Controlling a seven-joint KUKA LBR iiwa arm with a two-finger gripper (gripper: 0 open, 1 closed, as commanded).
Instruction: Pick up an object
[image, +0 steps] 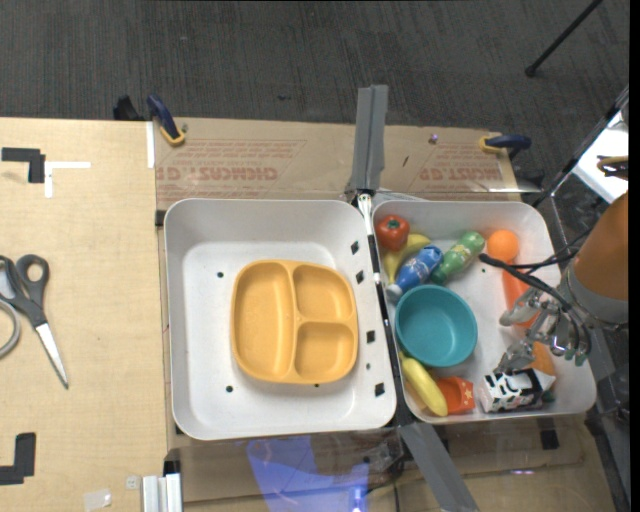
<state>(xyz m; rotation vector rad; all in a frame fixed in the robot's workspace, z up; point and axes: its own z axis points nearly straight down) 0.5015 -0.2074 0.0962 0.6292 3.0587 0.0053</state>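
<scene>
My gripper reaches in from the right and hangs low over the right side of the right bin. It is open, its two fingertips apart, and nothing shows between them. An orange carrot lies just behind it, and a black-and-white toy lies just in front. A small orange piece peeks out beneath the wrist. To the left in the same bin are a teal bowl, a banana, a red piece, a tomato, a blue bottle, a green bottle and an orange ball.
The left bin holds a yellow divided plate. Scissors lie on the bench at far left. Black cables run from the arm across the right bin's back corner. A grey bar stands behind the divide between the bins.
</scene>
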